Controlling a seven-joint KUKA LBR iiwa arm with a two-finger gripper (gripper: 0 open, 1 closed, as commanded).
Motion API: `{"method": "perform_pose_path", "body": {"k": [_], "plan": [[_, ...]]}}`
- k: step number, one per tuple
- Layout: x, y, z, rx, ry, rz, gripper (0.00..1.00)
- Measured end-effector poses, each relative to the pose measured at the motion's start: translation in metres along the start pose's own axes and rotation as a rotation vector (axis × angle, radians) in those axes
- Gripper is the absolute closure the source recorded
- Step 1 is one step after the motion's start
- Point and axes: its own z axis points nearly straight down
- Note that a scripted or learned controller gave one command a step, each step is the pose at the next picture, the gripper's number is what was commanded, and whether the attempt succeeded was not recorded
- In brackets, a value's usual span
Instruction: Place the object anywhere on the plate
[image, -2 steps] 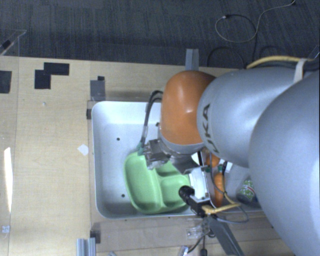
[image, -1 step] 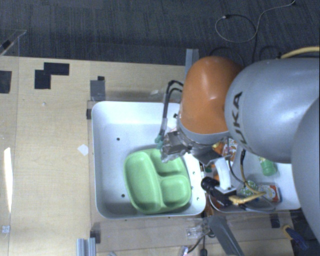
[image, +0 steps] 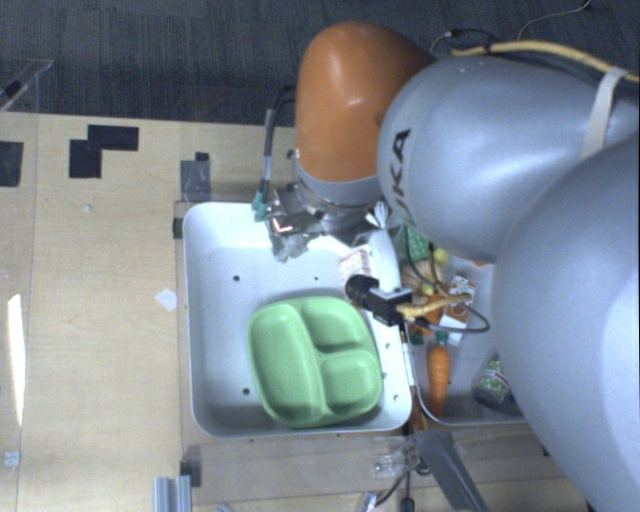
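A light green plate (image: 314, 360) with three compartments lies in the left white bin (image: 215, 300), towards its front right. My gripper (image: 286, 236) hangs over the back of this bin, just behind the plate, below the orange band of the arm. Nothing visible sits on the plate. A small white thing with a brownish label (image: 357, 265) lies by the bin's right rim, behind the plate's far right corner. I cannot make out anything held at the gripper.
The right bin (image: 470, 415) is mostly hidden by the arm. An orange carrot (image: 438, 368), a green packet (image: 494, 381), some yellow pieces (image: 445, 292) and a green item (image: 414, 243) show in it. Black marks (image: 98, 148) lie on the bench at back left.
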Motion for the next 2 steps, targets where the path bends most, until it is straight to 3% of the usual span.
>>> {"method": "perform_pose_path", "body": {"k": [1, 2], "plan": [[0.015, -0.083, 0.049, 0.003, 0.001, -0.041, 1.0], [-0.019, -0.092, -0.009, -0.001, 0.0, 0.103, 1.0]]}}
